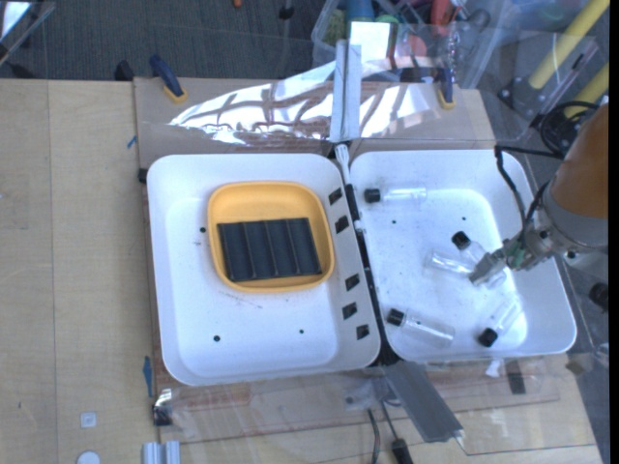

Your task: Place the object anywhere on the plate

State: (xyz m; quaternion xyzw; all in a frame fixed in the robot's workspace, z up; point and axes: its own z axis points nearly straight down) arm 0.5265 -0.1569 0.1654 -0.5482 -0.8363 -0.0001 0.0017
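Claw (pixel 486 269) is low in the right bin (pixel 542 346), at a clear vial (pixel 447 260) with a black cap near bin centre. Can't tell if it's open or closed, or gripping anything.

More vials: one top-left (pixel 395 194), one bottom-left (pixel 419 325), one bottom-right (pixel 498 323).

Plate (pixel 271 201) is in the left bin (pixel 184 346), carrying a dark ribbed block (pixel 268 248).

Advice: close across the vial body, not the cap; lift straight; clear the divider before traversing; drop on the plate.
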